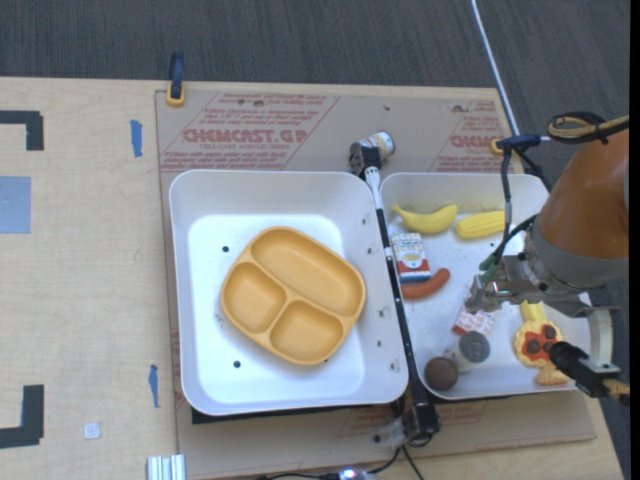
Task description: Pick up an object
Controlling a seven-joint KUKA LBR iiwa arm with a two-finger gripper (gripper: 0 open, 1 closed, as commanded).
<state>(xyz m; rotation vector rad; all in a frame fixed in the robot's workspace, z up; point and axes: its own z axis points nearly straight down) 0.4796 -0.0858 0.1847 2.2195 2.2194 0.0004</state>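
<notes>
Nearest the camera, along the front of the right bin, a brown ball rests in the corner, with a grey cap just beside it. To the right of these, a yellow toy with red spots lies against the front wall.

Above the cap, the gripper hangs low over the middle of the right bin, its dark fingers pointing down at a small red-and-white packet. The packet lies just under the fingertips, but whether they pinch it, touch it or stand spread above it cannot be told from this angle. The arm, grey with an orange band, comes in from the right and covers the right part of that bin.

Left of the gripper a sausage lies tilted, and just behind it a small carton sits near the wall shared by the two bins. Further back, a banana and a corn cob lie side by side near the rear wall.

The left bin holds a yellow plate with three compartments, turned at a slant in the middle of the floor.

Behind the bins a board with red lettering covers the bench, and a blue clamp grips its far left corner.
</notes>
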